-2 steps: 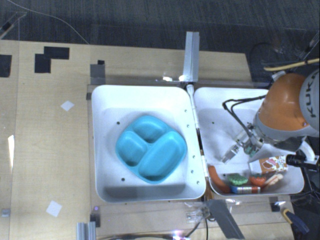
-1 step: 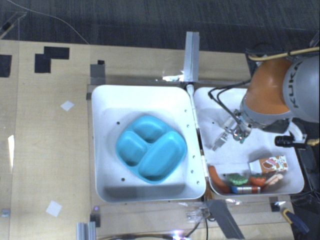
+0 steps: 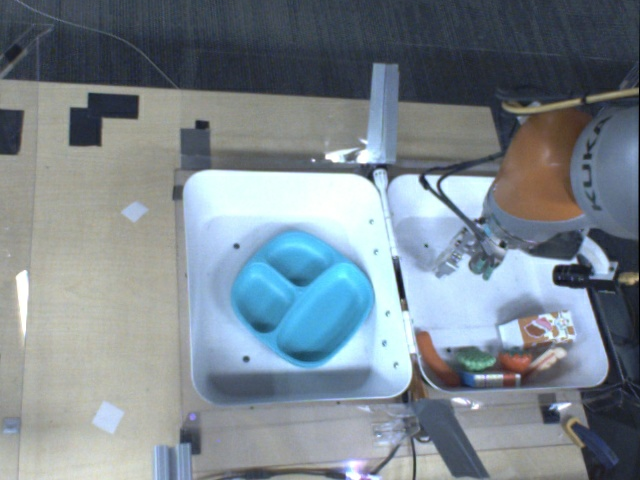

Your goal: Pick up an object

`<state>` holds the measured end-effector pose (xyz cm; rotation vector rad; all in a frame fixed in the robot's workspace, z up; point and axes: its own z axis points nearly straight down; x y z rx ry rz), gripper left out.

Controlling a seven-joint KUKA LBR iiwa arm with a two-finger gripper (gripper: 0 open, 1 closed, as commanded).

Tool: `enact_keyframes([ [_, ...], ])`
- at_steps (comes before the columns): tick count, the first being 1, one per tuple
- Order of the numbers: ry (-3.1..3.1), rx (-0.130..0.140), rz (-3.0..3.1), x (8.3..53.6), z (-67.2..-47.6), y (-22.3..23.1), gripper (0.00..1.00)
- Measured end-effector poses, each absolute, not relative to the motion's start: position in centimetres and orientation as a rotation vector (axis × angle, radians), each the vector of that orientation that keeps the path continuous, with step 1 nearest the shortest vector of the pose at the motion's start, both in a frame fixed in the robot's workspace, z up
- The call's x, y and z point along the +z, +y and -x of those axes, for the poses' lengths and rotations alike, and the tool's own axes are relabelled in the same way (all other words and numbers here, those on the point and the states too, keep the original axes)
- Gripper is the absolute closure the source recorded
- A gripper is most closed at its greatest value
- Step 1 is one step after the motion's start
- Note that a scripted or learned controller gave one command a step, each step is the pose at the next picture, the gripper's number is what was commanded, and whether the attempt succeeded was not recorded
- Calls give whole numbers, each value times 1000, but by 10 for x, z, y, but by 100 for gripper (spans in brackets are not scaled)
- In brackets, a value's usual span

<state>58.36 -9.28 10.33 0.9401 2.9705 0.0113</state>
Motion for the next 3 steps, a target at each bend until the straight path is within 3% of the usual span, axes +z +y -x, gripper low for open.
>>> enact_keyframes([
  [1, 2971, 11, -940, 103, -584, -93, 0],
  [2, 2947, 9, -1041, 90, -548, -95, 0],
  [3, 2964, 2, -1011, 140, -587, -173, 0],
])
